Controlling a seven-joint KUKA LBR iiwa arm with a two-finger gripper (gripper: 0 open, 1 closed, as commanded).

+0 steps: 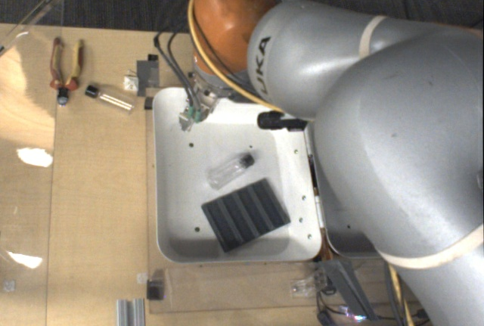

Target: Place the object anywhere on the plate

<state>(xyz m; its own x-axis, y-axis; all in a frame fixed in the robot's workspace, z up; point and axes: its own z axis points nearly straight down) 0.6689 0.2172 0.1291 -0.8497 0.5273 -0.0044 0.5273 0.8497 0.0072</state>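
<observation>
The small clear plastic bottle with a dark cap (230,168) lies on its side in the middle of the white bin (170,188), just above the black ridged plate (246,215). I think it is light, smooth and may roll, so I would hold it across its middle. My end effector (193,111) is near the bin's top left corner, apart from the bottle. I cannot tell whether it is open or closed.

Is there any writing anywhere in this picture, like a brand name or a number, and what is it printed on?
"KUKA": dark letters running up the grey shell of the arm, just beside its orange band; the last letters are partly cut off by the curve.
The small label or tag on the bench near the pliers: too small and blurred to read.
No other writing can be made out.
</observation>
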